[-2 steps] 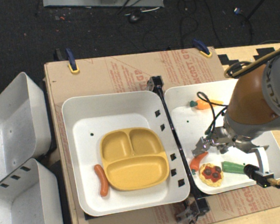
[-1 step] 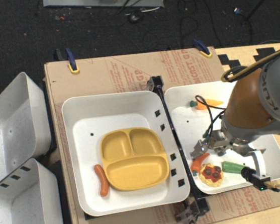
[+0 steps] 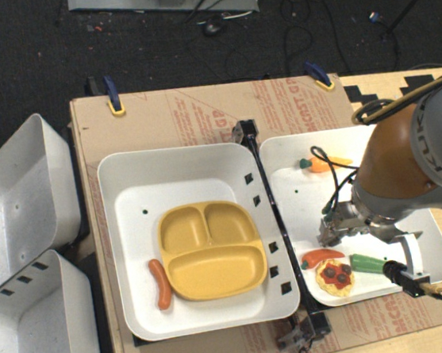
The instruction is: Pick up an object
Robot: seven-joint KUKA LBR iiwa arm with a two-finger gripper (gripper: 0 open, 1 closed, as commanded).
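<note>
Gripper [image 3: 333,228]: mounted on the grey arm [image 3: 411,164] with orange band, lowered into the right bin [image 3: 283,164]; whether it is released or clenched cannot be told, the wrist body covering it. Nothing is seen held.

Candidate items, right bin: red pepper [image 3: 322,256], just below the gripper; toy pizza [image 3: 335,276], touching the pepper's lower side; green piece [image 3: 369,262], just beside the pizza; carrot [image 3: 312,164], well apart near the far wall. All judged light, rigid plastic play food with smooth, likely slippery skins. The pepper is best taken across its narrow middle. The pizza lies flat and offers only its rim, so a hold could slip.

Left bin [image 3: 119,224]: yellow divided plate [image 3: 212,249] at centre; sausage [image 3: 161,284] just beside its left edge.

Surface: both shallow white bins sit side by side on a cardboard-covered bench [image 3: 197,111], two clamps at the far edge.

Room: dark floor with cables; spare white bins [image 3: 16,197] stacked at left.
</note>
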